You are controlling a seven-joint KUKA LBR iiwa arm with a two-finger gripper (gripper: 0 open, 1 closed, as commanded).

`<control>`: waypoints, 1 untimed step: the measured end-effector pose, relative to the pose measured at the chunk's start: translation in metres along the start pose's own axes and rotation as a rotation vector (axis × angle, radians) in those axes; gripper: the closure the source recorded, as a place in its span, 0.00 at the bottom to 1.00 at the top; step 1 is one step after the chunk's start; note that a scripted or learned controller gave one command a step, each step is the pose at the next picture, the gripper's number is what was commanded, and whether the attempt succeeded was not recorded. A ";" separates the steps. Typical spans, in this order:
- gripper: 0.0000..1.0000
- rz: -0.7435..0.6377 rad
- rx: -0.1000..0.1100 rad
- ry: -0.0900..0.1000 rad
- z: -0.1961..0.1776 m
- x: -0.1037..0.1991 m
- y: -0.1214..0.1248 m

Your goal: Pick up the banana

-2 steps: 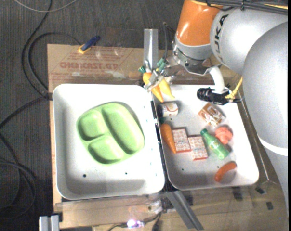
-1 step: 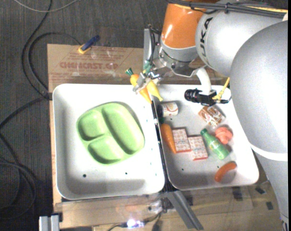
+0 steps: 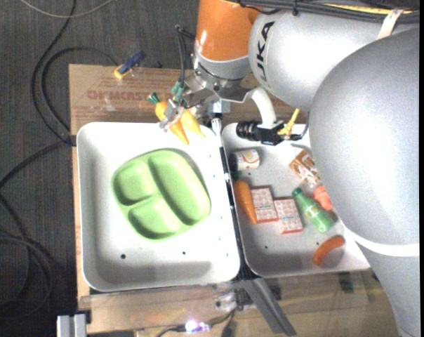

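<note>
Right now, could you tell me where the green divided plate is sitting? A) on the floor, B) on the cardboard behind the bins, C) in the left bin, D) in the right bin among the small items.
C: the green divided plate lies flat inside the left bin, while the right bin holds the small items instead.

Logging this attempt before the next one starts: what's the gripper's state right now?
Gripper: shut on the banana, held over the far edge of the left bin.
</note>
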State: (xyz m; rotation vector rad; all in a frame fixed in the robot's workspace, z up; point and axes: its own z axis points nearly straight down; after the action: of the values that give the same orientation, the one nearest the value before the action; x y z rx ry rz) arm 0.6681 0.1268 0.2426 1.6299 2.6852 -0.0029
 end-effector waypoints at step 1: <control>1.00 -0.006 0.003 -0.001 0.006 -0.059 -0.031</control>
State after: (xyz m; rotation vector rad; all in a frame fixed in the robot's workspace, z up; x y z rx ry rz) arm 0.6679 0.0603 0.2366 1.6226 2.6903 -0.0072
